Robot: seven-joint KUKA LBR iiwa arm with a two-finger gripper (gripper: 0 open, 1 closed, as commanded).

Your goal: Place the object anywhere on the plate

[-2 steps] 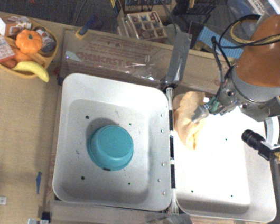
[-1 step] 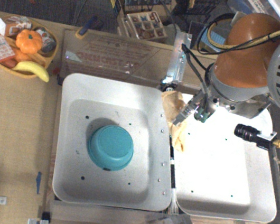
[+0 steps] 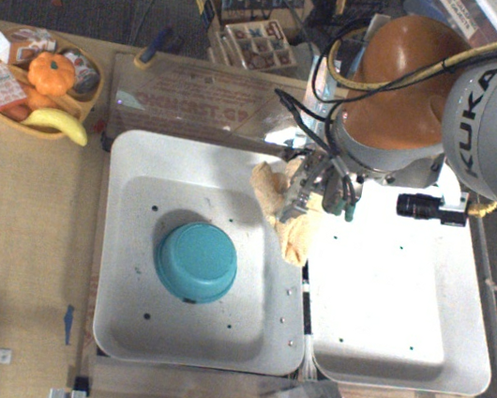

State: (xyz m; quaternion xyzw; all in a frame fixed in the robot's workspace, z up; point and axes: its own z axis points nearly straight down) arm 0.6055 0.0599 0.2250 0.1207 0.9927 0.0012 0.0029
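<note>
Start at the jaws (image 3: 317,196): they hang over the ridge where the two white bins meet, near the far edge, and a pale, crumpled, cloth-like object (image 3: 285,217) sits right under and beside them, draped across the upper right rim of the left bin (image 3: 139,174). You cannot tell from this slanted view whether the jaws are clenched on that object or merely standing over it, since the wrist hardware crowds the tips. The teal plate (image 3: 197,262) lies in the middle of the left bin floor, looking like a dish turned upside down, well apart from the object and nearer you. Judge this as the pick stage: the object is not yet on the plate. Your next move calls for a confirmed hold on the soft piece, a lift clear of the bin rim, then a carry leftward and toward the near side to release over the teal surface. The right bin (image 3: 403,297) sits under the arm. As for writing, you can read "KUKA" on the grey arm housing (image 3: 492,112); lettering on the clear panel (image 3: 199,104) behind the bins is too faint to read. On the counter (image 3: 11,247) a basket of toy food (image 3: 33,84) stands at the far left.
</note>
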